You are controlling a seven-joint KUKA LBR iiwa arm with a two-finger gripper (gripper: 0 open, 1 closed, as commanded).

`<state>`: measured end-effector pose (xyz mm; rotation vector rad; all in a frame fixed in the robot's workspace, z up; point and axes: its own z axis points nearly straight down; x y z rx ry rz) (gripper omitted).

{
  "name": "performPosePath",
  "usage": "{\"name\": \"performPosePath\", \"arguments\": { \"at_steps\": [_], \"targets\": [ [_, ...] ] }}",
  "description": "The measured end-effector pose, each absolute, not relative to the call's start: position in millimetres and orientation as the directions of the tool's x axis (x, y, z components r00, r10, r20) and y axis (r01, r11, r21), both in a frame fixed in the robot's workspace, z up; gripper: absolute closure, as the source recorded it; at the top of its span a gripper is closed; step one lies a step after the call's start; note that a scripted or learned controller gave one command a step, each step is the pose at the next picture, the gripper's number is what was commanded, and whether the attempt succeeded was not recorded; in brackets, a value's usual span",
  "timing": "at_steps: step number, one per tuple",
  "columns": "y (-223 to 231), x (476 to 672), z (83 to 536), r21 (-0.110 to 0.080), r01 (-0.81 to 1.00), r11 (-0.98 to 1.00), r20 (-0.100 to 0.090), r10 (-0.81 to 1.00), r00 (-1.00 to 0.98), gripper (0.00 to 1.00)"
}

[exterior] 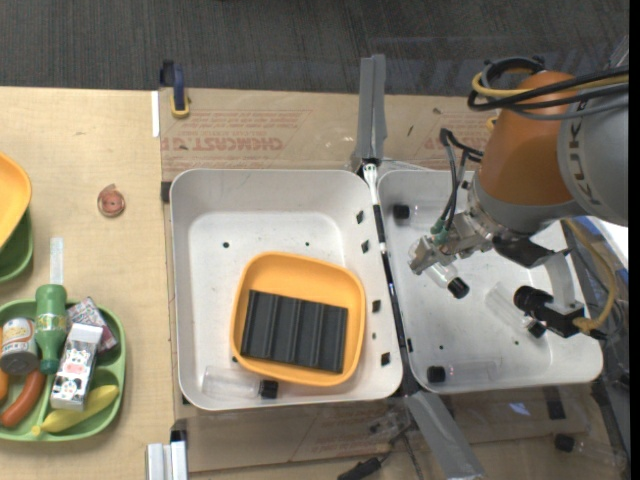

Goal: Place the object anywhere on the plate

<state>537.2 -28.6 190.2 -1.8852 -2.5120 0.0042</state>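
A yellow plate (pixel 297 271) lies in the left bin (pixel 200 218), toward its front. A black ridged rectangular object (pixel 295 330) rests flat on the plate and covers most of its middle. My gripper (pixel 441 257) hangs over the left part of the right bin (pixel 480 353), apart from the plate and the black object, across the divider between the bins. Nothing shows in the gripper. The grey arm with its orange band (pixel 525 158) reaches in from the right above it.
A faint clear item (pixel 503 300) lies on the right bin's floor. Another clear piece (pixel 218 379) lies at the left bin's front wall. On the bench at far left stand a green tray of toy food (pixel 60 363) and a yellow bowl (pixel 10 200).
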Motion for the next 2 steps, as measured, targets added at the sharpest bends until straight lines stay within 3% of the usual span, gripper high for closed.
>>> {"name": "performPosePath", "arguments": {
  "at_steps": [1,2],
  "targets": [
    [-4.7,548.9,204.6,-0.002,0.897,0.443,-0.001,0.897,-0.443,1.00],
    [19.7,551.6,258.0,-0.002,0.843,0.538,-0.001,0.843,-0.538,1.00]
  ]
}}
